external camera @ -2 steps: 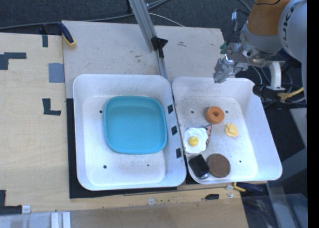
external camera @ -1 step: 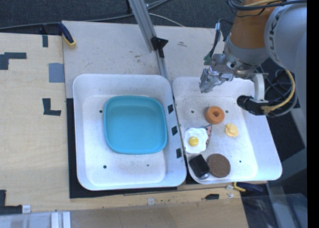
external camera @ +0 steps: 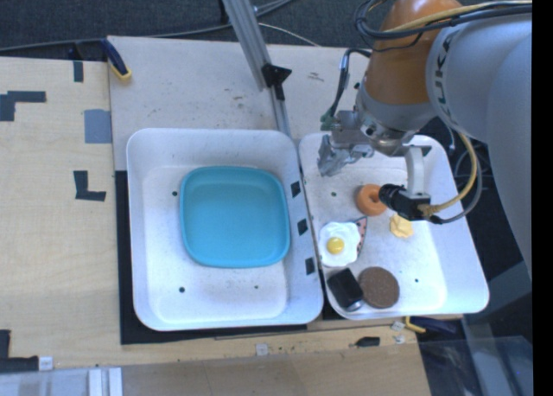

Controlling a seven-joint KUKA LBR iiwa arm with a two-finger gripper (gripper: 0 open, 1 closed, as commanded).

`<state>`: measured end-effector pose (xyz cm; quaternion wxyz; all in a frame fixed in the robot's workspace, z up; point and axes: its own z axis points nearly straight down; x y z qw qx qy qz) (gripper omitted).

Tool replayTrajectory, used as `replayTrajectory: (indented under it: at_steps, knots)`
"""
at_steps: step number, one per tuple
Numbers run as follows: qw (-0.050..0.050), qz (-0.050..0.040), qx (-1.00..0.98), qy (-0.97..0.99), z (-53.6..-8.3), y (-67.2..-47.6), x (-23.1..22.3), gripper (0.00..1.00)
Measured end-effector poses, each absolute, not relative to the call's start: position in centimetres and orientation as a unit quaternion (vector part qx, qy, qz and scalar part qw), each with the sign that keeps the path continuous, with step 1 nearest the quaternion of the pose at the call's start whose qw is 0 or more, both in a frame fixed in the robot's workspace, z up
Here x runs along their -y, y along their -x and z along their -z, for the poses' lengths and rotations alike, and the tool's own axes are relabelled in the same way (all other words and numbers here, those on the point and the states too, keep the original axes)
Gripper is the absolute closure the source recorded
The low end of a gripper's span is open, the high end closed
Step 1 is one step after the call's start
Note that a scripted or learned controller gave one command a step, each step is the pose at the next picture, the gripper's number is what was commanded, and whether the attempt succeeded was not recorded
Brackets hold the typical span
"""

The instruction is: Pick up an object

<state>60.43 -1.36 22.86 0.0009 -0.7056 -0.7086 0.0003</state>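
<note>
At the near edge of the right bin [external camera: 467, 286], a smooth white tray with rounded corners, lie a flat brown disc [external camera: 378, 287] with a matte, cookie-like face and, touching it at its 9 o'clock, a small glossy black block [external camera: 344, 288]. Just beyond them sits a toy fried egg [external camera: 340, 243], white and wavy-edged with a domed yellow yolk; at its 3 o'clock, apart from it, is a lumpy yellow piece [external camera: 401, 227]. Farther on, an orange ring doughnut [external camera: 371, 200] lies beside a black fitting on the arm's cable. The left bin [external camera: 155, 239] holds a smooth turquoise plate [external camera: 234, 216], square with soft corners. At the far end of the right bin the grey metal tool [external camera: 332, 163] hangs at the doughnut's 11 o'clock, near the rim; whether its tips are apart or together I cannot tell, and nothing shows between them. Behind, the pale speckled desk [external camera: 190, 83] carries a slanted grey bar [external camera: 246, 27].
</note>
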Motion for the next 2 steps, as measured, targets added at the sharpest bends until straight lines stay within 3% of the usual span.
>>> replayTrajectory:
  at_steps: [1, 2]
  knots:
    - [0.001, -0.0003, 0.709, 0.705, -22.2, -57.9, -4.0, 1.0]
    - [0.0, 0.0003, 0.709, 0.705, -23.5, -56.6, -8.8, 1.0]
